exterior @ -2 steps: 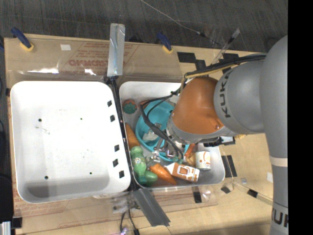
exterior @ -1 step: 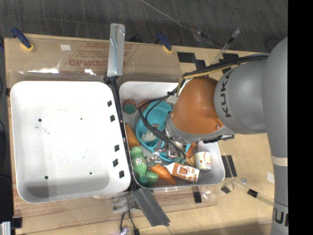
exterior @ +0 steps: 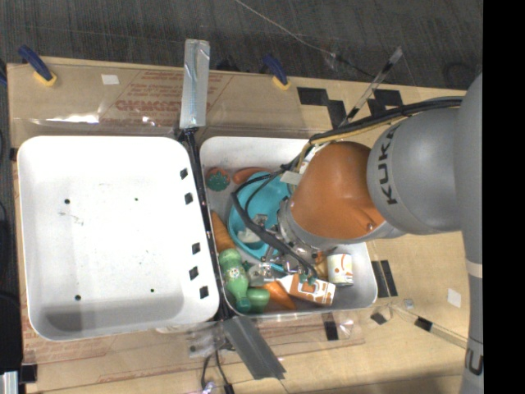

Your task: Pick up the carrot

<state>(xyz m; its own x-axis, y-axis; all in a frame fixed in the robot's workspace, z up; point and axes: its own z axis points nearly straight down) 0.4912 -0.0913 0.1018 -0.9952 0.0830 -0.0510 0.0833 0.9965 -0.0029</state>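
An orange carrot (exterior: pixel 220 231) lies along the left wall of the right bin (exterior: pixel 246 148), partly hidden by other items. The gripper (exterior: pixel 276 263) hangs low in that bin, just right of the carrot and above the clutter near the front. The arm's orange band (exterior: pixel 332 191) and grey wrist cover much of the bin's middle. I see nothing clearly held at the gripper's tip.
Around the gripper sit a teal bowl (exterior: pixel 246 216), green toy pieces (exterior: pixel 238 281), an orange-and-white carton (exterior: pixel 310 289), a small white cup (exterior: pixel 340 269) and another orange piece (exterior: pixel 246 175) at the back. The left bin (exterior: pixel 98 236) stands beside it.
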